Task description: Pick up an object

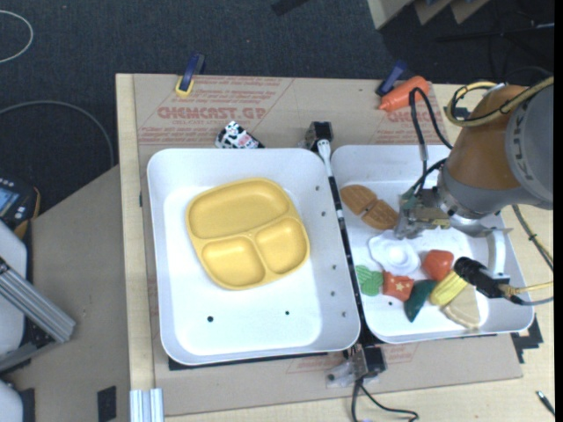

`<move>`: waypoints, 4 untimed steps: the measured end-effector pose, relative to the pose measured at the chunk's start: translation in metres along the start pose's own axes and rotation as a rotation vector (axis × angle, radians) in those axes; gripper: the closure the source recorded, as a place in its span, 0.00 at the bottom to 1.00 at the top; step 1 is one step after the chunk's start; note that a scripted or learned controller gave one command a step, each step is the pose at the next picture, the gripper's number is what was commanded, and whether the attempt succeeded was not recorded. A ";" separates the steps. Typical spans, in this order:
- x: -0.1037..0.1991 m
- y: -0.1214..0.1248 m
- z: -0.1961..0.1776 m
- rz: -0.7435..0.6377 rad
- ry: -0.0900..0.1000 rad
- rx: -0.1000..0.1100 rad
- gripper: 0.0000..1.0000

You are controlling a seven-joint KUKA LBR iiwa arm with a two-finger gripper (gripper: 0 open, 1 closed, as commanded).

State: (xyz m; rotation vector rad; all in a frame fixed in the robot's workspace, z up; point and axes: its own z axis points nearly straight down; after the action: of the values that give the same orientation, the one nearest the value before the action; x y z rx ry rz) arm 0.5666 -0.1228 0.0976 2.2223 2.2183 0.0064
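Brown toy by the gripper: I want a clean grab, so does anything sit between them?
Nothing visible does. The brown toy lies on bare bin floor just left of the gripper. The white toy sits below, off that line.

Pincer (412, 221) tips lost against arm's grey wrist; open or shut not readable. Right bin (387, 161) far wall partly hidden behind arm. Arm cut by right edge. Small black-and-white item (236, 136) on desk (264, 104) too small to identify.
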 end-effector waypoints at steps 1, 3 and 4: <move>-0.002 -0.006 -0.060 -0.001 -0.004 -0.003 1.00; -0.009 0.003 -0.128 -0.003 -0.003 0.000 1.00; 0.053 0.004 -0.122 -0.008 0.002 0.006 1.00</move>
State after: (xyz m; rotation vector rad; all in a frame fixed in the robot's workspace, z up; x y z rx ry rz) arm 0.5701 -0.0706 0.2194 2.2170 2.2317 0.0014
